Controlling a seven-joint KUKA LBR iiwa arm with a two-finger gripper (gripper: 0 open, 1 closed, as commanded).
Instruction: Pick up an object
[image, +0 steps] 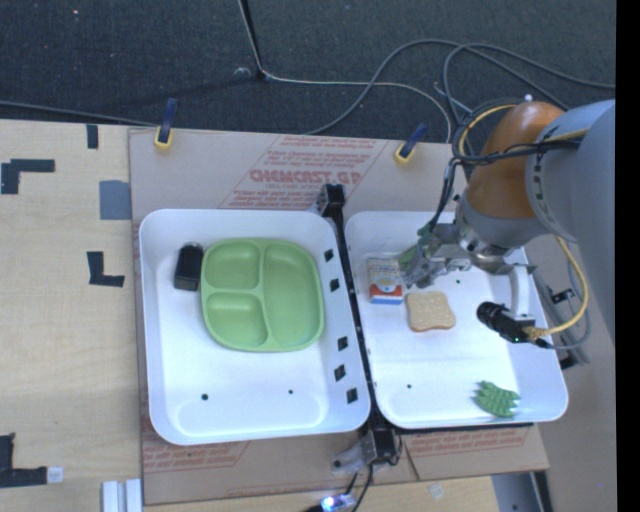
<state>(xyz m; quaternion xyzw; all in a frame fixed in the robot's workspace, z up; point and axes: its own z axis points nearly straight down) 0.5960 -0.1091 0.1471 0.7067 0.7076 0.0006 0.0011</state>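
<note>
Left bin (160, 330): a black block (188, 267) lies near the left wall, just beside a green divided plate (263, 294) that sits in the bin's upper middle. The two appear to touch, though the view is too coarse to confirm.

Right bin (540, 385): a small carton (384, 280), white with red and blue print, lies near the divider. Just right of it, a slice of toast (431, 312) lies flat. A green toy (496, 399) rests in the near right corner, well apart from both.

My gripper (418, 262) is low over the right bin, just above the toast and beside the carton. Whether it is released or clenched, I cannot tell. I see nothing in it.
</note>
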